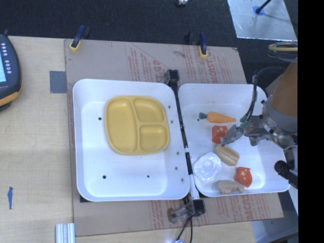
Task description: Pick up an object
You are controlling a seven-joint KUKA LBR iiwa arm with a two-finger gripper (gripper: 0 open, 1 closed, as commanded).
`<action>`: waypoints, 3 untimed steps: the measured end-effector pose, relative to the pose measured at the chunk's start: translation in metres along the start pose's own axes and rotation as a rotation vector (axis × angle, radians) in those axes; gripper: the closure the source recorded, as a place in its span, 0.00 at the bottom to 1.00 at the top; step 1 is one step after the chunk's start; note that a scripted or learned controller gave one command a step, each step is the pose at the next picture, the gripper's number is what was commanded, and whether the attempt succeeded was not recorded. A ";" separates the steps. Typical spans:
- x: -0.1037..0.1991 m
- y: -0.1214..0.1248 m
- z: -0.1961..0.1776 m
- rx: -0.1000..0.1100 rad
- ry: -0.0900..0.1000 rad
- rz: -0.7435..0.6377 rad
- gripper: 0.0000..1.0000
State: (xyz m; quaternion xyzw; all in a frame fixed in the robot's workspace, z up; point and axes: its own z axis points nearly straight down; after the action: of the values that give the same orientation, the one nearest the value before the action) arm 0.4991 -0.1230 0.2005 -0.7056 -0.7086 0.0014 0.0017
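At the far left edge of the frame, a dark handheld controller (7,67) with an orange rim is lying on the wooden worktop (30,151), and a grey patch of tape (57,81) is sitting just to its right. A brown cardboard sheet (136,59) is covering the middle of the worktop, with clamps pinning its upper edge.

On that sheet, the left bin (86,181) is occupying the centre-left of the frame. A yellow divided plate (136,124) is resting in its upper half, its three compartments facing up.

The right bin (192,97) is sitting just beside it, the two rims touching along the middle. Inside it, an orange carrot (218,117) is lying near the top. Below it a red block (219,133) is sitting, and below that a tan bread roll (227,155). A clear plastic cup (207,167) is lying at the lower left of this bin, a beige lumpy piece (229,187) is resting near the bottom rim, and a red tomato-like piece (243,176) is sitting just to its right.

The tool (231,135) is reaching in from the right side of the frame, hanging low over the red block and the bread roll. Its dark tips are pointing left, but I cannot tell how wide they are standing, nor whether anything is caught there. The grey arm (283,103) is rising behind it at the right edge.
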 end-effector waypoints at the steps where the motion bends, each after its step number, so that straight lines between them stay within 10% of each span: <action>1: 0.003 0.045 0.073 0.000 0.000 -0.004 0.00; 2: 0.031 0.062 0.111 0.003 0.001 -0.004 0.00; 3: 0.028 0.061 0.098 0.003 0.000 0.000 1.00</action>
State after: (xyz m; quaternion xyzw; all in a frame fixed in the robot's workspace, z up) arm 0.5600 -0.0946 0.1021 -0.7057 -0.7085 0.0023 0.0029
